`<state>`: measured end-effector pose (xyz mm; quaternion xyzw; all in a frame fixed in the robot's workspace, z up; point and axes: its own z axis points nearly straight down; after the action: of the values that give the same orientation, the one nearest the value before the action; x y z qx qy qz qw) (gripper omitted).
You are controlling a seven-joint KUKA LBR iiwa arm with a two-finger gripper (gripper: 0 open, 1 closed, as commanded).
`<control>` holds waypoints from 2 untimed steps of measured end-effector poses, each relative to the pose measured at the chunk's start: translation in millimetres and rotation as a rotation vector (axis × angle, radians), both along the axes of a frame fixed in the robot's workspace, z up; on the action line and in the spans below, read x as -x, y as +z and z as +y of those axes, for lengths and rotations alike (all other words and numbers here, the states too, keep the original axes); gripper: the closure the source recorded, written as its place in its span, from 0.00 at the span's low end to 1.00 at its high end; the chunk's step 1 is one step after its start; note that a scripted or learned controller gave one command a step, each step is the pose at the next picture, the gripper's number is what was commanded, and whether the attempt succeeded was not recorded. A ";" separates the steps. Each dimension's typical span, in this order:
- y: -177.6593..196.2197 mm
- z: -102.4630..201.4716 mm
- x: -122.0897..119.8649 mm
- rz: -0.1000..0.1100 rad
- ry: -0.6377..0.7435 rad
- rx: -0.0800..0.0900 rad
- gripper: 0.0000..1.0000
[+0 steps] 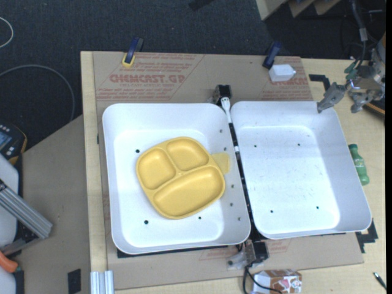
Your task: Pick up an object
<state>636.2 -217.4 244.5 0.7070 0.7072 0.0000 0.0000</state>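
A yellow divided plate [179,177] with three compartments lies flat in the left bin [116,133], a little toward that bin's right wall and turned at a slant. A small yellow piece [222,162] pokes out from under the plate's right edge. The right bin [331,133] sits just beside the left one, their rims touching along a dark seam.

Both bins rest on a brown board [184,72] whose red print reads "CHEMCAST GP" behind the left bin; fainter red print of the same kind shows behind the right bin but is too blurred to read. A blue-and-yellow clamp [131,52] grips the board's far edge, with a white block [282,73] further right.

The gripper [343,97] hovers over the far right corner of the right bin, well apart from the plate. Its fingers stand spread with nothing between them. A green object [359,163] lies on the tabletop just right of the right bin.
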 end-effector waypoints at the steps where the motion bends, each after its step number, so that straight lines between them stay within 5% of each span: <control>1: 121.0 38.8 53.3 -0.013 0.004 0.003 0.00; 2: 215.9 88.2 117.5 -0.014 0.005 0.001 0.00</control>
<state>518.7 -129.2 460.4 0.7052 0.7090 0.0046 0.0054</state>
